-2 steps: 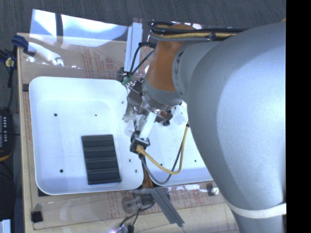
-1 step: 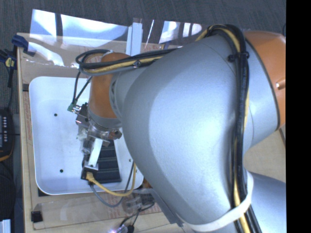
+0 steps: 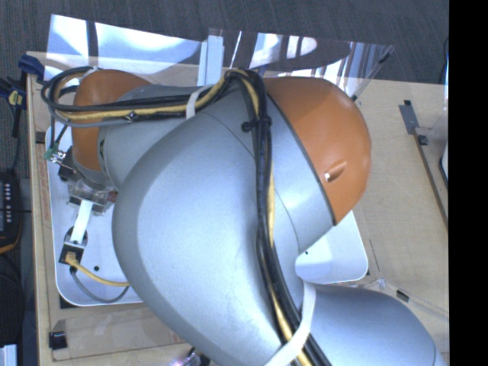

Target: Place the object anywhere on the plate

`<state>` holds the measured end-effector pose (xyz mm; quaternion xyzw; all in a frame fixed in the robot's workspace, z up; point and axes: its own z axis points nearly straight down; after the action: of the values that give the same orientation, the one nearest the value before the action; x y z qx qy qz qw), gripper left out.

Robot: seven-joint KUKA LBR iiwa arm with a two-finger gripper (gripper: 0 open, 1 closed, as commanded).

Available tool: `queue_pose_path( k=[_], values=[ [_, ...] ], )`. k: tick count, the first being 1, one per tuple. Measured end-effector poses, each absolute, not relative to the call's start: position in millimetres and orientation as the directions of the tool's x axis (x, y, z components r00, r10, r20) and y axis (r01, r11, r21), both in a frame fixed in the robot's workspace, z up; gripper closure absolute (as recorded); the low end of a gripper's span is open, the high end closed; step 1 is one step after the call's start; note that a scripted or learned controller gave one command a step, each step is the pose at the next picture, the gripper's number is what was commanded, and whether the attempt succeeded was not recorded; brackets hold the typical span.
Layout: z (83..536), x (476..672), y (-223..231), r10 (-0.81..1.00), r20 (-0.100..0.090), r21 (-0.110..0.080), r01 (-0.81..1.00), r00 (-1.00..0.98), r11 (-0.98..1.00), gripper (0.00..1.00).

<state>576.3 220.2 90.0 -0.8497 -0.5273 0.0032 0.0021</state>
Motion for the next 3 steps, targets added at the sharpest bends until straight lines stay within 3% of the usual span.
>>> queue_pose_path(
  k=[1,2,3],
  values=[
    [231.2,577.0,218.4,0.968,0.000,-0.004,0.968,0.252,-0.252,1.00],
    [231.7,613.5,182.6,0.996,0.000,-0.004,0.996,0.087,-0.087,1.00],
    [157.0,648.3,196.3,1.000,-0.001,-0.007,1.000,0.016,-0.016,1.00]
  ],
)
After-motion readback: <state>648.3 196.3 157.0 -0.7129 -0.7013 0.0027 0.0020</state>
